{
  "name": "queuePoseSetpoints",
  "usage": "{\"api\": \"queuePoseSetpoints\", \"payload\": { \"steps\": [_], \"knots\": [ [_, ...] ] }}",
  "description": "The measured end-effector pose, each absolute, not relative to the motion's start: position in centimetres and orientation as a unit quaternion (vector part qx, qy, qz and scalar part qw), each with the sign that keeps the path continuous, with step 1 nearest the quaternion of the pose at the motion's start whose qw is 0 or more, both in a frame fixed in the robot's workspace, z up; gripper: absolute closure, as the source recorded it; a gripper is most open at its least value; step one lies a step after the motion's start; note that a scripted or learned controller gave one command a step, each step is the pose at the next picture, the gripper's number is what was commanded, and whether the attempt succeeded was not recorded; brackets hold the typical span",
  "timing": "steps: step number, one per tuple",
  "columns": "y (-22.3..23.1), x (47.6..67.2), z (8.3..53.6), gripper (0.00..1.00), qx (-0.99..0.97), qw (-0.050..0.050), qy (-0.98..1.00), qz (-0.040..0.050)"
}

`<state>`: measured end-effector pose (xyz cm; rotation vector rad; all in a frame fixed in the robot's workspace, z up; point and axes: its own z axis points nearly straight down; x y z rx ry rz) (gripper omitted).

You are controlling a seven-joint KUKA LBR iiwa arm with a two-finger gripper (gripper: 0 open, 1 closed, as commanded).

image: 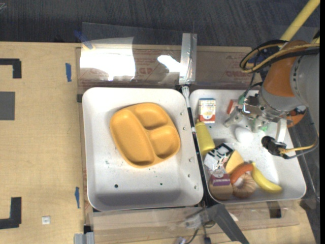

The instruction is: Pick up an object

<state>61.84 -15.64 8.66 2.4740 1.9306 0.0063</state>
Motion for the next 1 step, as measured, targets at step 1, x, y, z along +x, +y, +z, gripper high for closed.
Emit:
{"api": "queuePoseSetpoints", "payload": {
  "steps": [1],
  "knots": [
    [-12.70,61.04,8.72,0.00,0.762,0.001,0.647,0.0010]
  ]
}}
